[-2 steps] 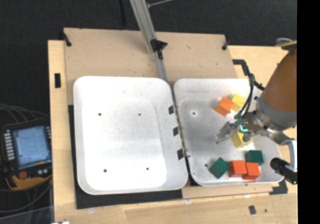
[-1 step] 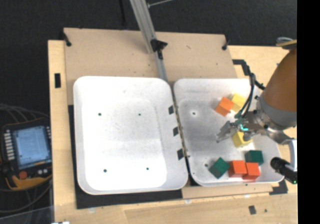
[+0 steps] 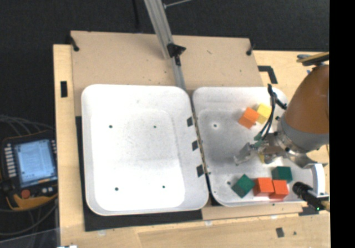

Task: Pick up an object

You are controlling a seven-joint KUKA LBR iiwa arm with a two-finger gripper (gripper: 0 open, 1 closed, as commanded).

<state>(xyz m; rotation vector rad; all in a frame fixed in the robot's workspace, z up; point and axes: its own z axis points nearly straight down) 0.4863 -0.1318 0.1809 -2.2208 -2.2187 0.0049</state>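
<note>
Since every block lies loose on the floor of the right bin (image 3: 222, 100), nothing is picked up and the whole grasp remains to do. The green block (image 3: 242, 185) sits just below-left of the pincer (image 3: 250, 153), touching the orange blocks (image 3: 271, 187); the pincer hangs low between them and the orange-and-yellow pair (image 3: 255, 115), and whether it is released or clenched I cannot tell.

Both white bins (image 3: 138, 147) are looking like smooth plastic with a faint sheen — the bench (image 3: 161, 58) under them is showing matt, cardboard-like brown board. The blocks (image 3: 265, 186) are appearing matt and solid-coloured, while the slanted rail (image 3: 158, 11) is gleaming like bare metal — the arm's band (image 3: 312, 105) is glowing glossy orange.
</note>
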